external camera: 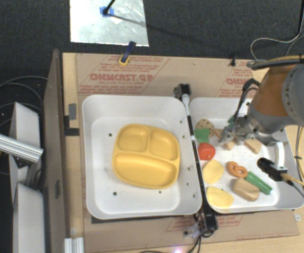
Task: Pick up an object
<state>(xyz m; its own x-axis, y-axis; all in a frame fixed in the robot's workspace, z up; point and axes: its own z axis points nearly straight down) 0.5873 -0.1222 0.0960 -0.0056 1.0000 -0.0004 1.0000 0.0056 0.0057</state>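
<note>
"CHEMCAST GP" lettering (pixel 121 78) on bench board (pixel 157 70)

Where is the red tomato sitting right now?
The red tomato lies in the right bin, close to its left wall, just below the green piece and above a pale yellow slice.

Left bin (pixel 96 157): holds the tray (pixel 145 155), centred.
Right bin (pixel 292 196): food pieces spread through it.
My hand (pixel 231 135): over the right bin's far part, just right of the cookie (pixel 205 124).
Tomato (pixel 206 151): near-left of my hand.
</note>
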